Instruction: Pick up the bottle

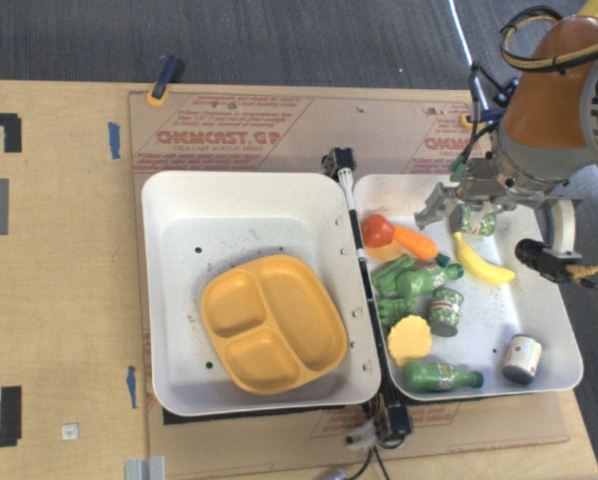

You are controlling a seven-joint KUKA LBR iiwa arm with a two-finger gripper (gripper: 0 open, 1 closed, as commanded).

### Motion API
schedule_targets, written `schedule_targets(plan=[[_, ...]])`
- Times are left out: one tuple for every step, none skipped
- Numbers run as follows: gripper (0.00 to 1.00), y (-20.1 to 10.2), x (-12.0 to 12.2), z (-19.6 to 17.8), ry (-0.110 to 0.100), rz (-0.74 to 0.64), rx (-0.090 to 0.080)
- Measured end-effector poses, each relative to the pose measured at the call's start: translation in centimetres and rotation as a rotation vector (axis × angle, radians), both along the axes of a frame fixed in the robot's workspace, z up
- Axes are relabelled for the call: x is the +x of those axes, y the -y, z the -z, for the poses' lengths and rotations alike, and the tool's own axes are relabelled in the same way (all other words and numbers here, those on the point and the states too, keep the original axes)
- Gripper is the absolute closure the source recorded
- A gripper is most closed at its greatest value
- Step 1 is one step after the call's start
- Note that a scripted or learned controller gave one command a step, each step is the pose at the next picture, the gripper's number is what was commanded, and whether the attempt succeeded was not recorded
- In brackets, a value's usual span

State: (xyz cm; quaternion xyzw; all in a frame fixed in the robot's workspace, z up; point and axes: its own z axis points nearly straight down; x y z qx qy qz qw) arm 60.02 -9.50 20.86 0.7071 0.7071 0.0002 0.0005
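The bottle (439, 375) is green with a white label and lies on its side near the front edge of the right bin (549, 313), cap pointing right. My gripper (456, 218) hangs over the back part of that bin, above the carrot (415, 242) and the upper end of the banana (482, 263). Its fingers (431, 208) stand spread and open, and I see nothing held between them. The bottle is well toward the front of the gripper, with other items in between.
The right bin also holds a red tomato (378, 230), green vegetables (409, 281), a small can (444, 309), a yellow piece (410, 338) and a white can (521, 358). A yellow divided plate (272, 321) lies in the left bin (179, 218).
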Motion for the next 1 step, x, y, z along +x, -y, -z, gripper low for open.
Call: schedule_targets(plan=[[0.0, 1.47, -4.68, 9.06, 0.009, -0.064, 0.001]])
